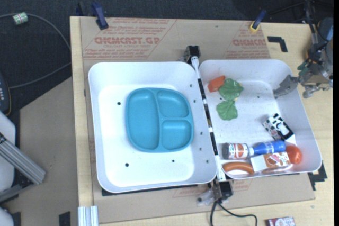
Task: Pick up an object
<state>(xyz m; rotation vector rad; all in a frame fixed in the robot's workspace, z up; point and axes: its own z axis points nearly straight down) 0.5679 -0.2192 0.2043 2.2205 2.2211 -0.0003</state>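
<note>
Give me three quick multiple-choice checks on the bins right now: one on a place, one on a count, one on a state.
1. Where is the blue divided plate?
A. left bin
B. right bin
C. bare bench

2. How many green leafy pieces lie in the right bin?
A. one
B. two
C. four

3. The gripper is
A. at the right bin's far right rim
B. over the plate
C. above the left bin's centre

Key: 1 A, the plate sits mid left bin. 2 B, one leaf and another below it. 3 A, it sits by that rim.
</note>
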